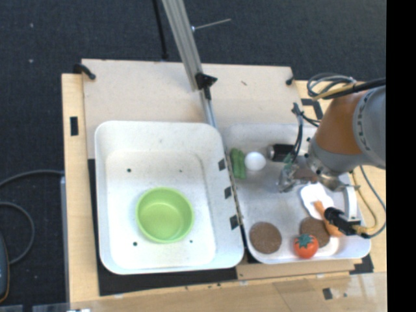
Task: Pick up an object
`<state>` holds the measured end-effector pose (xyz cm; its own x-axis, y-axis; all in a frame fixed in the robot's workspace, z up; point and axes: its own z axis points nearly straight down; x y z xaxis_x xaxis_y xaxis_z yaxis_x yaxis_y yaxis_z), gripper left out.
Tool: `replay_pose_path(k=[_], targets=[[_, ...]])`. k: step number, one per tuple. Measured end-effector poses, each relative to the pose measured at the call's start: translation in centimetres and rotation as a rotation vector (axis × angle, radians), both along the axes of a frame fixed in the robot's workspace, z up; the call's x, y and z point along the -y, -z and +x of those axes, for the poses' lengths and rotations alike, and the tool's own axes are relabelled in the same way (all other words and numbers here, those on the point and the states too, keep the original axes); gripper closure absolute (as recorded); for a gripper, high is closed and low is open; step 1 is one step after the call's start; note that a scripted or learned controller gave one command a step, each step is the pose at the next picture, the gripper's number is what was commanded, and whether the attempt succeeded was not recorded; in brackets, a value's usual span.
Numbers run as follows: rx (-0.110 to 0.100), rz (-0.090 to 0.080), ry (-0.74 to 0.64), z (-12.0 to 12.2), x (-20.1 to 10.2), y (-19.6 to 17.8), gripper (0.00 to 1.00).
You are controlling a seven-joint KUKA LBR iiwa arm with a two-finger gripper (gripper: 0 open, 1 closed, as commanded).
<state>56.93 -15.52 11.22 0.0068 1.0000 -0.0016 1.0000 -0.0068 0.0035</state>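
My gripper [287, 177] hangs over the middle of the right bin [260, 197], below the orange band of the arm [338, 132]. A white ball [255, 160] lies to its left, beside a green oblong piece [237, 163] at the bin's left wall. Near the front of that bin lie a brown round disc [265, 237], a red tomato-like toy [305, 246], a second brown piece [314, 227], an orange carrot-like piece [327, 216] and a white piece [313, 195]. I see nothing between the fingers.
The left bin [117, 155] holds a green bowl [164, 214]. A metal pole [185, 41] slants from the top down to the gap between the bins. Cables [364, 200] loop at the right edge by the arm.
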Motion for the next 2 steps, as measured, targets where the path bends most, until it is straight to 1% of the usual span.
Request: replay_pose_path(k=[1, 2], targets=[[0.004, -0.001, -0.009, -0.2, -0.1, -6.4, 1.00], [0.004, -0.001, -0.009, 0.0, 0.1, -11.2, 1.00]])
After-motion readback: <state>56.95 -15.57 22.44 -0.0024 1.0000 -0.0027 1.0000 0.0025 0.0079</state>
